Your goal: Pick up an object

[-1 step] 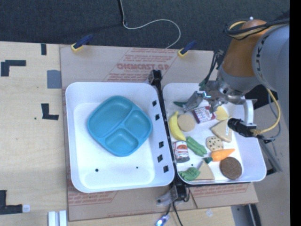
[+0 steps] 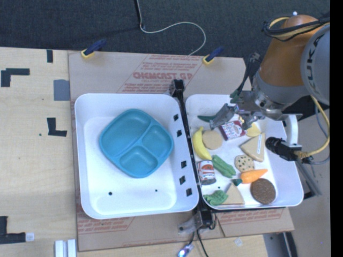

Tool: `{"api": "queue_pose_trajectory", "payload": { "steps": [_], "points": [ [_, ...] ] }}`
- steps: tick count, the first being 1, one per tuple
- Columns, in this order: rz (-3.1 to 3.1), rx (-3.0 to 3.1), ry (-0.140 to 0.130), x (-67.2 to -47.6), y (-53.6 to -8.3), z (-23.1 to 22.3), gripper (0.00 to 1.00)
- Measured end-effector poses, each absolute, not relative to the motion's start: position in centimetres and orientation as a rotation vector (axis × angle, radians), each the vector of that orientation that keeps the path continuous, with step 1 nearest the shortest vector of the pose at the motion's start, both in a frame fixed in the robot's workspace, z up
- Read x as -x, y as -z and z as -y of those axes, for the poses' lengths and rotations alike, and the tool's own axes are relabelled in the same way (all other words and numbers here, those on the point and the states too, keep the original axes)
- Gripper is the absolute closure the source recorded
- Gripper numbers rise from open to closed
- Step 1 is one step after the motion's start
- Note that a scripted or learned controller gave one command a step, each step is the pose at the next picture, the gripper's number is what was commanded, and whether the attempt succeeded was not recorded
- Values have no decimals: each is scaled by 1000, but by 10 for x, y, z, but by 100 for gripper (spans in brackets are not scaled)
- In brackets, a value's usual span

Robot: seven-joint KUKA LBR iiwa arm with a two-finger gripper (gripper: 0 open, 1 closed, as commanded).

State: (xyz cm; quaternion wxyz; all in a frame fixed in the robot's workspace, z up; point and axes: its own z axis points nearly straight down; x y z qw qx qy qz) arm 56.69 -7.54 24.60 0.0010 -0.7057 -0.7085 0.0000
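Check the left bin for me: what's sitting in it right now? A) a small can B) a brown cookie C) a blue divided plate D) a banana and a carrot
C: the blue divided plate lies in the left bin, while the banana, carrot, small can and brown cookie all lie in the right bin.

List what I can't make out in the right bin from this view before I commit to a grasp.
- Gripper: finger state, blurred and dark.
- Red-and-white packet: whether it is gripped; the gripper overlaps it.
- Small can: label too small to read.
- Right bin: upper right corner, covered by the arm.
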Motion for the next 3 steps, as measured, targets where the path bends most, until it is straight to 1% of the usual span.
{"api": "queue_pose_trajectory", "payload": {
  "steps": [1, 2, 3],
  "points": [
    [2228, 2211, 1, -515, -303, 20, 0],
    [2222, 2212, -11, -517, -307, 23, 100],
    [2220, 2211, -13, -481, -260, -14, 100]
  ]
}}
